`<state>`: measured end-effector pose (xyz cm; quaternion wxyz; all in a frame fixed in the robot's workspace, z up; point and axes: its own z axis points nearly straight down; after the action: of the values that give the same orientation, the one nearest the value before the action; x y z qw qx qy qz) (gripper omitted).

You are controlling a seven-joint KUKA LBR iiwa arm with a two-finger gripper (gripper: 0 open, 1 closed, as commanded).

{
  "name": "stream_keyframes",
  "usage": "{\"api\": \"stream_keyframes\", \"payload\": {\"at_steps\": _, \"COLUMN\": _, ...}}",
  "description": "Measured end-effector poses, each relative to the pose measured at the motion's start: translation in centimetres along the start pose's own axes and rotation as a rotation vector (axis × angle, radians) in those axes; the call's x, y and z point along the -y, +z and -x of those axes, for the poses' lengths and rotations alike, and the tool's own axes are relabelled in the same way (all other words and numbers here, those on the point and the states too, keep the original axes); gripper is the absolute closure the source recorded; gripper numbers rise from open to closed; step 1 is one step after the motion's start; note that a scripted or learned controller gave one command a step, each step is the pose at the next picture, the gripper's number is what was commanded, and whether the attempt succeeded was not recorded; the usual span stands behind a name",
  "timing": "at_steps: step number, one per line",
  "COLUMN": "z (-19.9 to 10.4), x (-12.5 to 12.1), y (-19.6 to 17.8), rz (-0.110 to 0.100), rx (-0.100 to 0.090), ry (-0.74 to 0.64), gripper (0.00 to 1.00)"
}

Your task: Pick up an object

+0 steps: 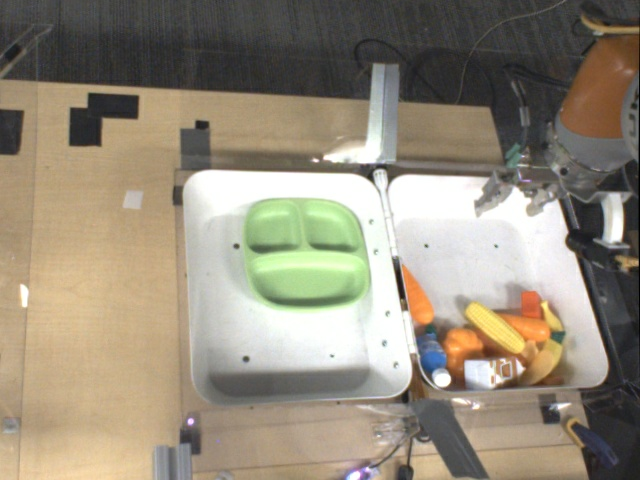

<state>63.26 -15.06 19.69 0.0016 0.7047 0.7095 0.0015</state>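
In the right bin [470, 258] a pile of toy food lies against the near edge: a yellow corn cob [494, 326], an orange carrot [417, 296], a blue bottle [432, 352], a white carton [491, 372], a banana [546, 360] and several orange pieces. My gripper [514, 195] hangs over the far right corner of this bin, well behind the pile. Its two grey fingers are spread apart with nothing between them.
The left bin [215, 298] holds a green divided plate [304, 250] near its middle. A metal post [384, 113] rises behind the wall between the bins. Cables run across the dark floor at the back.
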Motion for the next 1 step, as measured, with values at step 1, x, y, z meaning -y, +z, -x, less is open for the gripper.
{"api": "stream_keyframes", "payload": {"at_steps": 1, "z": -0.47, "x": 5.88, "y": 9.01, "rz": -0.001, "rx": 0.000, "ry": -0.169, "gripper": 0.00}}
